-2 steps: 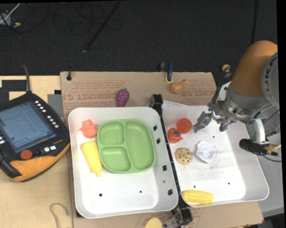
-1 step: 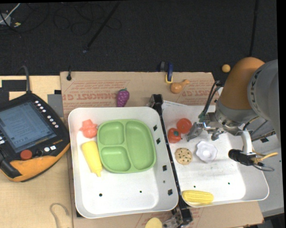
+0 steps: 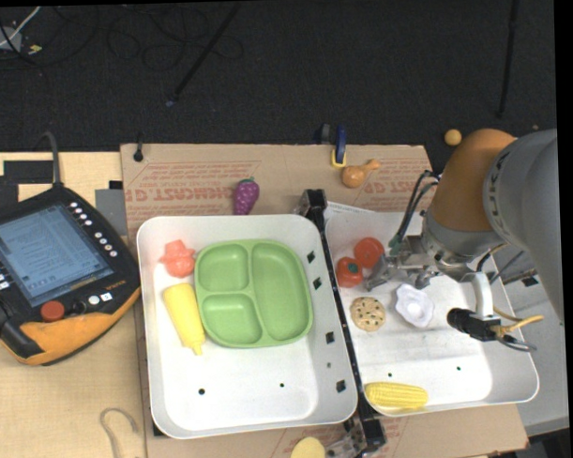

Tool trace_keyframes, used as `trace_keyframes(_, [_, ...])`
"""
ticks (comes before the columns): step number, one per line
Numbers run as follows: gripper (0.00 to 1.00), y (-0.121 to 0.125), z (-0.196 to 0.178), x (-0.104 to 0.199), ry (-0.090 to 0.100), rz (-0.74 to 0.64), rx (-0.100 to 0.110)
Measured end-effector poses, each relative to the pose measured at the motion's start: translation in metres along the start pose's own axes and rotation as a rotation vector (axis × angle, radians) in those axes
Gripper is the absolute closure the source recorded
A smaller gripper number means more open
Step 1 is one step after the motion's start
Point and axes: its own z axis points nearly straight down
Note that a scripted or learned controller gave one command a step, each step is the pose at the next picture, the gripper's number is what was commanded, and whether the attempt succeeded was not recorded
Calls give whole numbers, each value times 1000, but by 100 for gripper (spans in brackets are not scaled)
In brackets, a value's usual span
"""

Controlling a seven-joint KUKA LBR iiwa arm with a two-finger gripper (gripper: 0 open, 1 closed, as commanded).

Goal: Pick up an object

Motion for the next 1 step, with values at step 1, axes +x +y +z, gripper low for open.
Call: trace_keyframes(1, [100, 0, -12, -1, 0, 3, -1])
